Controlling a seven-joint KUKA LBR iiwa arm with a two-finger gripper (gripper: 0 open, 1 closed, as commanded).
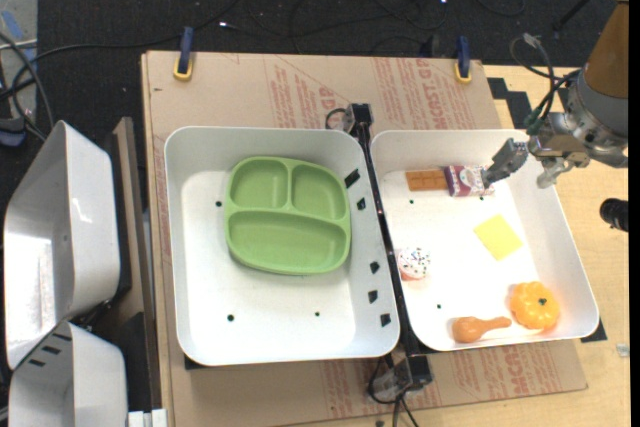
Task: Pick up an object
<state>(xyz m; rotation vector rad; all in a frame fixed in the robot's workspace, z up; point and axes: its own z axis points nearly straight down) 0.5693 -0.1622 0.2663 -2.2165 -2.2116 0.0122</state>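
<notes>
The right bin (560, 225) holds several small objects. A brown bar (425, 180) with a purple wrapper end (465, 180) lies at its far side. A flat yellow square (498, 237) rests near the middle. A small white spotted piece (413, 262) sits at the left wall. An orange pumpkin (533, 305) and an orange gourd (478, 326) lie at the near edge. My gripper (523, 170) hangs over the bin's far right part, open, with nothing between its fingers. Its left fingertip is close to the wrapper end of the bar.
The left bin (200, 315) carries a green divided plate (289, 215). A black divider with clips (375, 225) runs between the bins. White containers (55, 235) stand off the bench at the left. Two clamps (183, 55) hold the board's far edge.
</notes>
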